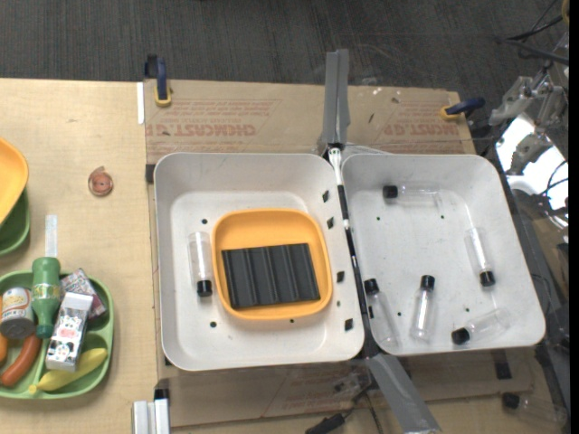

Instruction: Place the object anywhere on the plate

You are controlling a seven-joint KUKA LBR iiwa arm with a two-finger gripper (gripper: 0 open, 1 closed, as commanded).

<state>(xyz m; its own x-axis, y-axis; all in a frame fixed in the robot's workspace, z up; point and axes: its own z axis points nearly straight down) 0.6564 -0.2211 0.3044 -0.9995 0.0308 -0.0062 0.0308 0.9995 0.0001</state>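
Observation:
An orange plate (268, 226) sits in the middle of the left white bin (172, 333), with a dark ribbed mat (271, 274) lying on it. Just left of the plate, a clear vial with a black cap (197, 259) lies on the bin floor, cap toward the near side. Several more clear black-capped vials are scattered in the right bin (507, 197): one near the back (412, 191), one at the right (477, 251), one in the middle (422, 306), one at the front right (479, 325), and one against the left wall (374, 298).
A metal divider post (336, 98) stands between the bins at the back. Left of the bins, a green tray of toy food (54, 333) and a yellow bowl (9, 183) sit on the wooden table. Cables and equipment (534, 138) crowd the right edge.

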